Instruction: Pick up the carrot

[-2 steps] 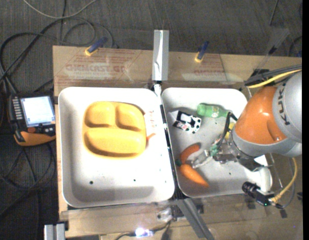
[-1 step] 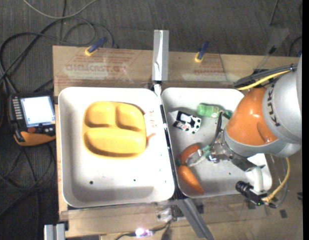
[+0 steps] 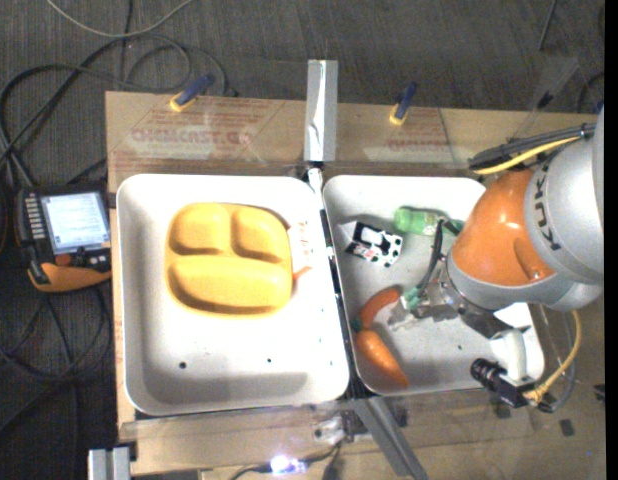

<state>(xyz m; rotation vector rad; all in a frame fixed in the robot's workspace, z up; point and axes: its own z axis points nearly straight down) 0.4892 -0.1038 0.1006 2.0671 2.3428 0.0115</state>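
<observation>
Arm (image 3: 534,233) reaching into the right bin (image 3: 509,353) — carrot loose.
Left bin (image 3: 139,358) holds a yellow divided plate (image 3: 229,256). Carrot (image 3: 379,358) lies at the right bin's front-left corner, apart from the claw (image 3: 407,308) — claw state: cannot tell. Red-orange piece (image 3: 377,306) beside the claw, green item (image 3: 421,220) and black-white item (image 3: 375,244) toward the back edge.

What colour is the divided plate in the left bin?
Yellow. The divided plate shows plainly in the camera view, inside the left bin.
</observation>
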